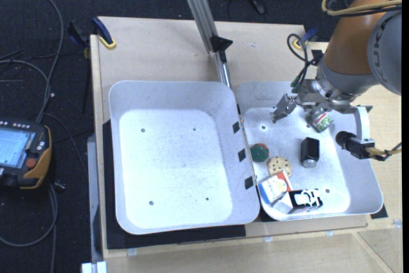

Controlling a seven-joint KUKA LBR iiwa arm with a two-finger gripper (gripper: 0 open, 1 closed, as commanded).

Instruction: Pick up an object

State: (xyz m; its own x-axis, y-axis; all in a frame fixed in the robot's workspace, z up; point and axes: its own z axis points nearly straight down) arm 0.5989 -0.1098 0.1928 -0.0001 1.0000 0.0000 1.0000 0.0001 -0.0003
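My gripper (pixel 285 107) hangs over the far part of the right bin (pixel 358 201), reaching in from the right under the grey and orange arm. A small green and white object (pixel 320 120) lies just beside the wrist, partly covered by it. Nearer the front, apart from the gripper, lie a black block (pixel 310 151), a green ball (pixel 259 152) and a tan speckled disc (pixel 279 166). A red and white packet (pixel 275 188) and a black and white item (pixel 305 199) rest by the bin's front wall.
The left bin (pixel 115 137) stands beside the right one, their walls meeting at a shared divider (pixel 246 156). A slanted metal pole (pixel 199 3) rises behind the bins. Cables and a handheld pendant (pixel 22 153) lie on the floor to the left.
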